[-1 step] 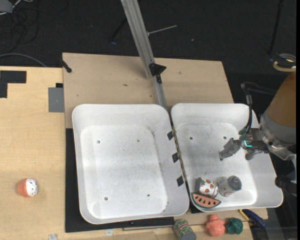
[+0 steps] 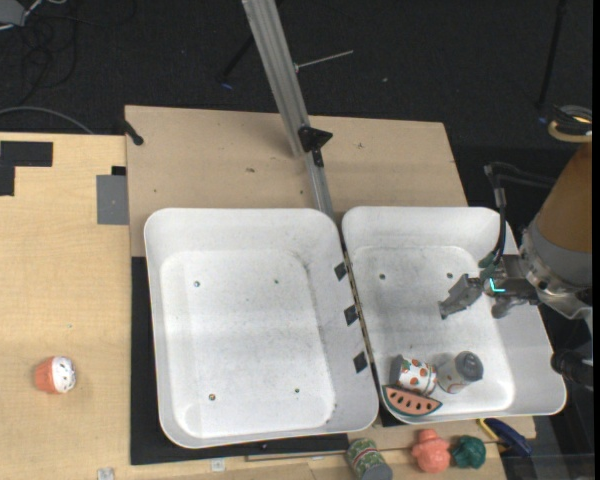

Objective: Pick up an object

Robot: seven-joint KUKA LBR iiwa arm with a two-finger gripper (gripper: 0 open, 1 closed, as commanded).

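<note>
In the right bin [image 2: 430, 233], my gripper [image 2: 480, 301] hangs above the floor near the right wall. It is open, with nothing between its fingers [image 2: 457, 299]. Below it, at the bin's front edge, lie three small objects: a white and red toy [image 2: 415, 374], a grey cylinder [image 2: 466, 368] and a watermelon slice [image 2: 412, 402]. The gripper is apart from all three, roughly a finger's length behind the grey cylinder.
The left bin [image 2: 240, 238] sits beside the right one. A slanted metal rail [image 2: 285, 78] rises behind the bins. A pink toy [image 2: 430, 451], a green toy [image 2: 468, 452] and a small can [image 2: 365, 458] lie in front. An orange ball [image 2: 55, 375] rests far left.
</note>
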